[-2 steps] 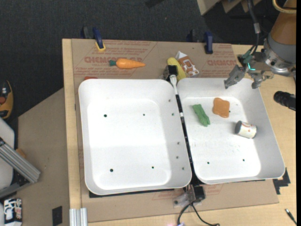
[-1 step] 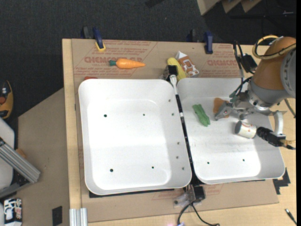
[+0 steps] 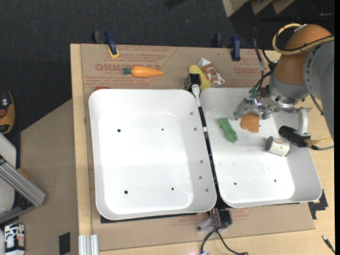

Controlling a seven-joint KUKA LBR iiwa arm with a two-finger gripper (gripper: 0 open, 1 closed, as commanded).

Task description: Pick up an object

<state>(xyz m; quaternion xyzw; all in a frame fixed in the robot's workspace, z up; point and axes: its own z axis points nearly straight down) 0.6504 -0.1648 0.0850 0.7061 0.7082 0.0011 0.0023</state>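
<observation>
The right bin (image 3: 255, 179) holds three things: a green pod-shaped piece (image 3: 227, 129) near its left wall, an orange-brown lump (image 3: 249, 122) at the back middle, and a white cylinder with a dark end (image 3: 277, 146) to the right. My gripper (image 3: 254, 108) hangs at the back of this bin, right above the orange-brown lump. Its metal fingers (image 3: 241, 110) are spread apart, and the lump lies just below their tips, not clamped between them.
The left bin (image 3: 143, 153) lies beside the right one. On the board behind the bins are a toy carrot (image 3: 144, 72), a yellow piece (image 3: 197, 74) and a small brown-and-white box (image 3: 213, 74). Two blue clamps (image 3: 112, 45) (image 3: 235, 48) hold the back edge.
</observation>
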